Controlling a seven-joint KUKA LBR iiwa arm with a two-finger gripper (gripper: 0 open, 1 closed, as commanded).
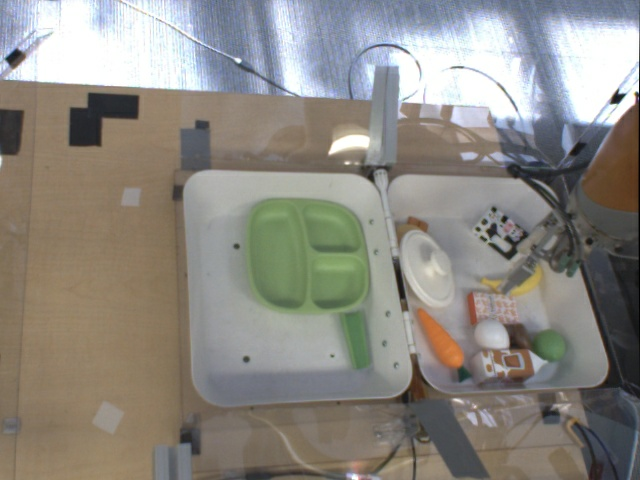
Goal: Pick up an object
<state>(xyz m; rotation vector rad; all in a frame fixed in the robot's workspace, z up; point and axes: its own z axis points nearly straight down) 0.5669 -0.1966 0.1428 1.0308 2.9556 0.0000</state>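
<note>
the arm [610, 173] reaches in from the right, its gripper [527, 270] angled down over the right bin [596, 363], fingers slightly parted and holding nothing, tips just above the banana [520, 284].

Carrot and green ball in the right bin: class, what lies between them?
In the camera view, a white egg lies between the carrot and the green ball.
</note>
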